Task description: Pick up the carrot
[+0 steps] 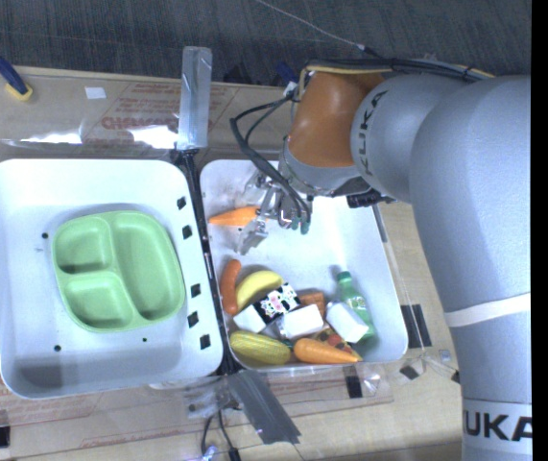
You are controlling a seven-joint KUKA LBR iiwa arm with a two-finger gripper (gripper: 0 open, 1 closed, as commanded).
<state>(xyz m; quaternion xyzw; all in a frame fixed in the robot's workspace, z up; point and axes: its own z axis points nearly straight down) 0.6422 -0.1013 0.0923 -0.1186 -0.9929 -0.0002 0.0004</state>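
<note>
A small orange carrot (pixel 231 218) lies pointing left in the upper left part of the right bin (pixel 374 257). Its thick right end sits between the fingers of my gripper (pixel 257 215), which reaches down from the grey and orange wrist above. The fingers (pixel 251 237) are closed around that end. A second, larger carrot (pixel 325 351) rests at the bin's near edge, and another orange piece (pixel 229 285) lies along the left wall.
The near half of the right bin holds a pile: a banana (pixel 258 283), a yellow-green fruit (pixel 259 350), a green bottle (pixel 354 307), a white block (pixel 302 322) and a black-and-white box (pixel 276 304). The left bin (pixel 14 200) holds a green divided plate (pixel 118 269).
</note>
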